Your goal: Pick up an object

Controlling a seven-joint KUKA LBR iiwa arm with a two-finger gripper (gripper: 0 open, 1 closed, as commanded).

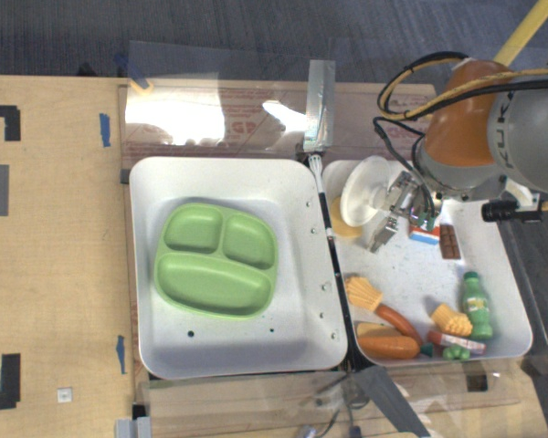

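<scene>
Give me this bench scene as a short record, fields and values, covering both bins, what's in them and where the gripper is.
left bin: holds a green divided plate
right bin: white bowl at the far left corner; toy food along the near edge, including a hot dog, corn, green bottle
gripper: low over the right bin, beside the white bowl
grasp: nothing seen between the fingers

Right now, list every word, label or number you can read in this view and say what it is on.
"KU": on the grey arm at the right edge, cut off by the frame.
Green bottle: label too small to read.
Brown bar: no legible print.
</scene>
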